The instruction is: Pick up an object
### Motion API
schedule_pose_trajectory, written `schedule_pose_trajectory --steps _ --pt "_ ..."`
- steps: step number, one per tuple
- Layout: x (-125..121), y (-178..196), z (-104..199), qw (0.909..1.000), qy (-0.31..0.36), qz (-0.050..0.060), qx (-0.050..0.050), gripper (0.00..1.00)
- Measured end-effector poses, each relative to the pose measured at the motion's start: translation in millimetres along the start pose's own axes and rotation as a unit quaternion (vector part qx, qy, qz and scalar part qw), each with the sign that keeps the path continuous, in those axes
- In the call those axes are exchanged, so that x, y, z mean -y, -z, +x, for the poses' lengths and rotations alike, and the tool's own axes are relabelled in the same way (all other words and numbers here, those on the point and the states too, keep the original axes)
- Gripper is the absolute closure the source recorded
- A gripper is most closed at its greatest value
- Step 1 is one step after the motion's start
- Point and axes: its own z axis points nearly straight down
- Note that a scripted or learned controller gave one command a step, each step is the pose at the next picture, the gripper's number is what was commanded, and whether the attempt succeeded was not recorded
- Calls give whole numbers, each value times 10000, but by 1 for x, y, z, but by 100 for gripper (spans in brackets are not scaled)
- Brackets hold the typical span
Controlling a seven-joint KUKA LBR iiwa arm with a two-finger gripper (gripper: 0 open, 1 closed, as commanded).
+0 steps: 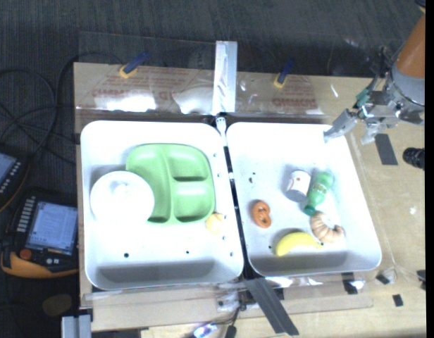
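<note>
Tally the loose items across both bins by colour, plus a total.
Green: 2, divided tray and bottle
White: 2, round plate and small cup
Yellow: 2, banana and small pale piece
Orange: 1, round piece
Tan-pink: 1, curled piece
Total: 8

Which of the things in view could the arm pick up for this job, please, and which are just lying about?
Candidates for picking, all in the right bin:
banana
green bottle
orange piece
white cup
shrimp-like toy

Lying about:
green divided tray, white plate and a small yellow piece in the left bin
handheld pendant beside the bench
</note>
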Motion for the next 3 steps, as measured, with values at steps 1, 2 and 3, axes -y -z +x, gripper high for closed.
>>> schedule_pose_trajectory --steps 1,2,3 --pt "-29 -94 34 9926 -1211 10 3 0" --pt "-30 -110 50 9928 -1199 9 19 0" --pt "10 -165 30 9971 -765 -45 5 0"
